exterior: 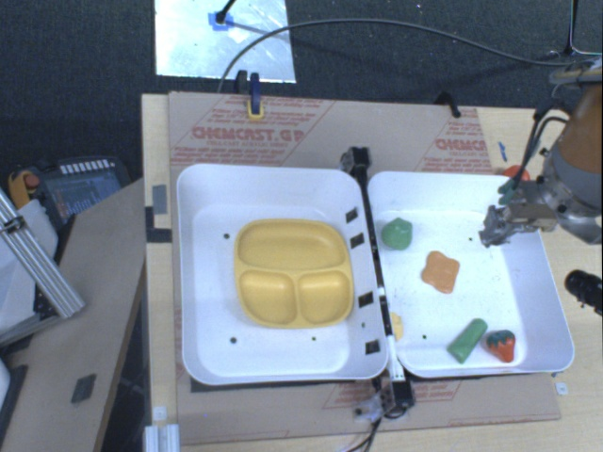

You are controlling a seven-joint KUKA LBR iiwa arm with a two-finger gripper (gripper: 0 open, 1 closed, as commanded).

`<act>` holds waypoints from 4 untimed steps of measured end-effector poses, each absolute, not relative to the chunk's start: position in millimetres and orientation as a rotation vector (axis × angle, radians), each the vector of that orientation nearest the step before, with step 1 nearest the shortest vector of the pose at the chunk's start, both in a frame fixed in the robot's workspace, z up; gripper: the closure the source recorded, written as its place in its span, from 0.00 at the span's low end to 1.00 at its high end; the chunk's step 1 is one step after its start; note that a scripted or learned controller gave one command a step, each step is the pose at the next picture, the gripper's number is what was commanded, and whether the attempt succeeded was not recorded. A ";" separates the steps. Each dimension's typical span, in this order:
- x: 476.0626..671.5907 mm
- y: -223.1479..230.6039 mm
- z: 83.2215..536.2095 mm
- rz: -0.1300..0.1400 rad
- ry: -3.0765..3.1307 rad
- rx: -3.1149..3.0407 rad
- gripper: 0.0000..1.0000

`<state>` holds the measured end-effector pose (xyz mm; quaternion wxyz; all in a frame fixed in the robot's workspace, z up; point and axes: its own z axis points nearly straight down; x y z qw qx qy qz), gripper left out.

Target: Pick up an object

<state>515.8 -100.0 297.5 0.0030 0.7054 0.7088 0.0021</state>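
A cardboard-topped bench (396,125) carries two white bins: the left bin (203,205) holds a yellow divided tray (290,271). The right bin (546,290) holds a green pepper (397,234) upper left, an orange piece (440,271) mid-frame, and a green cylinder (466,340) touching a strawberry (501,345) lower right. The gripper (494,231) hangs over that bin's upper right edge, holding nothing; whether its jaws are parted or closed cannot be told.

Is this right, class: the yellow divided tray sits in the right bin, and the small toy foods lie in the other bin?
Not quite. The camera view shows the yellow divided tray in the left bin; the toy foods, such as the orange piece, lie in the right bin.
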 end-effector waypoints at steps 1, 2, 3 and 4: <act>520.9 -58.0 282.5 0.003 2.230 2.212 1.00; 539.2 -9.6 277.7 0.004 2.231 2.210 1.00; 557.2 36.5 267.5 0.004 2.231 2.211 1.00; 555.6 89.8 255.6 0.002 2.233 2.211 1.00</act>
